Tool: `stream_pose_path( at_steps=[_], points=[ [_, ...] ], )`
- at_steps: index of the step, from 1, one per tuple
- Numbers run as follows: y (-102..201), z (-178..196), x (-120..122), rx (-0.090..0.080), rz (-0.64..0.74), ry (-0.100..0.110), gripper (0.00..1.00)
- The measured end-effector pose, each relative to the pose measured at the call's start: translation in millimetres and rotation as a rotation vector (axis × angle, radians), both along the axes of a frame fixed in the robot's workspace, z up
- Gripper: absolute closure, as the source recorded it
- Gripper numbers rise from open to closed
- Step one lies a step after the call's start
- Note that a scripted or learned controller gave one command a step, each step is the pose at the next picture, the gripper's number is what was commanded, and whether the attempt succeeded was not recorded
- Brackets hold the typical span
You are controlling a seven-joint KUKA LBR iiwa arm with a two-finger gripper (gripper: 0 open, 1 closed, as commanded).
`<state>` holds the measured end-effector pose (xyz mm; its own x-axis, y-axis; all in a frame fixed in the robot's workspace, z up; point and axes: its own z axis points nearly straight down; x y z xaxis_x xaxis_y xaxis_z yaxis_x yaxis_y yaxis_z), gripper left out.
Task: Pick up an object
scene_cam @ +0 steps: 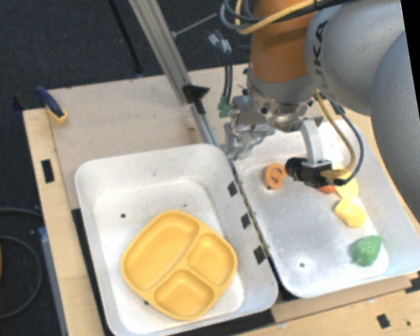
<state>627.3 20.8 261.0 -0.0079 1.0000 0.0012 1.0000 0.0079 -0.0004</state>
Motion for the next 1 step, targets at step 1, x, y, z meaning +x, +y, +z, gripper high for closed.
stream_pose_path(
  at_steps=[1],
  points=[
    [49.4,-13.0,2.5,0.000,-0.001,0.002,1.00]
  ],
)
